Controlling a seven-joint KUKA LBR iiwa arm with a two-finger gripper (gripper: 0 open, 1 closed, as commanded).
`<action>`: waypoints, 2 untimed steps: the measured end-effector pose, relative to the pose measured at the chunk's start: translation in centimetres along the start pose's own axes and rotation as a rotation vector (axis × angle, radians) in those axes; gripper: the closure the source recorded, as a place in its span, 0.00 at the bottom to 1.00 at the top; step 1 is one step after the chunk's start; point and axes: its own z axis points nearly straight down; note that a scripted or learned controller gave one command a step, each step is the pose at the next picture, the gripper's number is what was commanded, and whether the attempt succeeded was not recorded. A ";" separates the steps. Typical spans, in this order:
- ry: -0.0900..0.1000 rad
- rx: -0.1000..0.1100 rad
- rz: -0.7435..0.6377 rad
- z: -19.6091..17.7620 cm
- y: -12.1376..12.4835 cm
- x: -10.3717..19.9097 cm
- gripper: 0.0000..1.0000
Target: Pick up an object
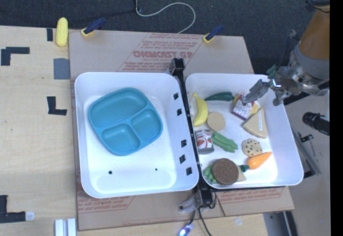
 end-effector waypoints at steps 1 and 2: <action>-0.002 -0.009 -0.001 -8.5 -1.3 0.2 0.00; 0.002 -0.015 -0.011 -20.4 -4.0 10.3 0.00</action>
